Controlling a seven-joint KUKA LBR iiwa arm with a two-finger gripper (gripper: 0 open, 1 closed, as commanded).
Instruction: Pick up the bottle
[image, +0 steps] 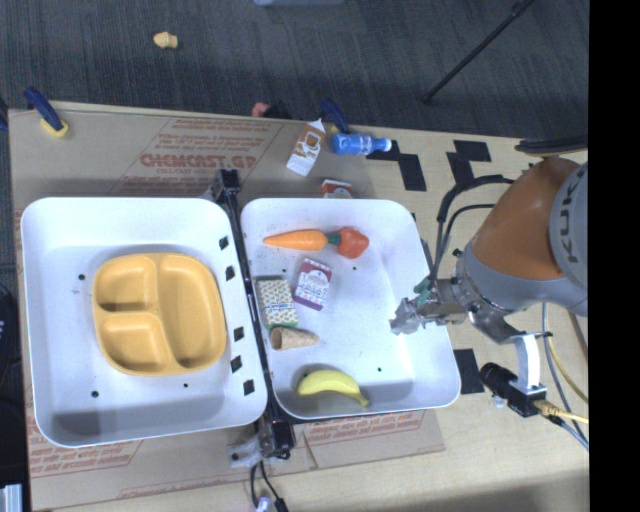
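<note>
The cardboard-covered bench carried two shallow white bins of smooth moulded plastic. The right bin lay directly under the gripper, and the left bin was well beyond it across the divider. The grey arm, rounded and orange-banded, reached in over the right bin's near wall. Whether the gripper was open or closed could not be told from this angle, and nothing was visibly held in it. A glossy yellow divided plate sat far from the gripper in the left bin. Closer, in the right bin, lay a tapered orange carrot, a curved banana, a small printed carton, a grid-textured waffle piece and a little cone. The bottle was in neither bin. It was small, blue and slick-looking, and lay on its side on the bench, well apart from the gripper and past the right bin's far rim. The step in hand appeared to be the approach, with the task barely begun. To do it well, the gripper would likely need to clear the bin wall, travel out over that far rim, and come down across the bottle's round body rather than along it. A smooth cylinder lying flat could roll or squirt away from a glancing, off-centre close.
</note>
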